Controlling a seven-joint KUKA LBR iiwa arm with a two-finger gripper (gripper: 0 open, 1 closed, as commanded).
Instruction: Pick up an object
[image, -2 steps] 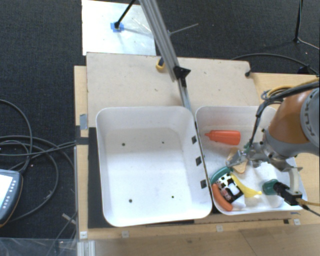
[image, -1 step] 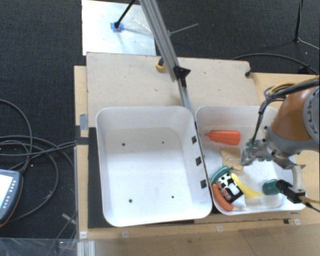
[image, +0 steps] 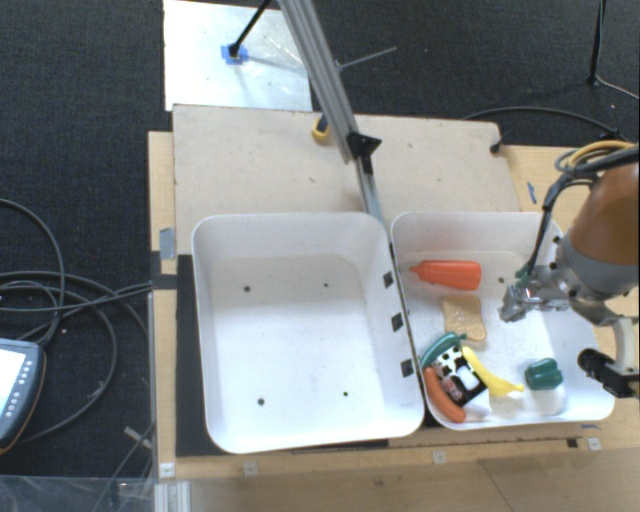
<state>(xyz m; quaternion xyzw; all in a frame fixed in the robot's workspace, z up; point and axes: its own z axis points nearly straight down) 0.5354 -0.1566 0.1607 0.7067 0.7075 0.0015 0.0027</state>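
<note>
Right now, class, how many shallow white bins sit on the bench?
2. The left bin lies toward the bench's left side; the right bin sits beside it, touching along the middle, and holds the toy objects, with the arm above its right edge.

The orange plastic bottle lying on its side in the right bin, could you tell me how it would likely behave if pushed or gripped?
The orange plastic bottle lies on its side, so a nudge across its rounded body would probably roll it. It looks smooth, so possibly slippery. It tapers to a narrow tip, so a grip there might slide off.

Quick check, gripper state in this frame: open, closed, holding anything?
Gripper: cannot be told; it sits above the right bin, right of the orange bottle, with nothing visibly held.
</note>
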